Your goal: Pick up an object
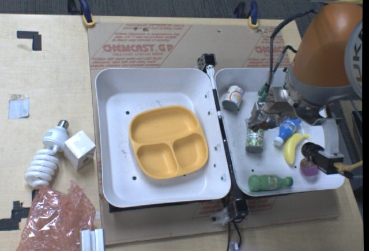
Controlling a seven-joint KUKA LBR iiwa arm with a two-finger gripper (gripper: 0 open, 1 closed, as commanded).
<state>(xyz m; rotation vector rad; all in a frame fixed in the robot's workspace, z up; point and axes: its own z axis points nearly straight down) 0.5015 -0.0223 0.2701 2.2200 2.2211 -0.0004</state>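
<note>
- Camera view from above: I see two white bins side by side on the worktop, the left bin and the right bin.
- A yellow divided plate lies flat in the middle of the left bin, with three compartments.
- My arm comes in over the right bin's far right corner; its gripper hangs low near the middle of that bin.
- I cannot tell how that gripper is set, as the dark metal blurs together there, and I cannot say whether it has hold of anything.
- A small can with a green label stands upright directly below the gripper, seemingly touching it.
- A second can lies tilted near the right bin's far left corner.
- A blue and white bottle lies just beside a banana, right of the upright can.
- A green bottle lies on its side along the right bin's near edge.
- A small purple thing sits near the right bin's near right corner, beside a black fitting.
- On the worktop's left side, outside the bins, lie a spiral light bulb, a small white box touching it, and crumpled pink plastic at the near edge.
</note>
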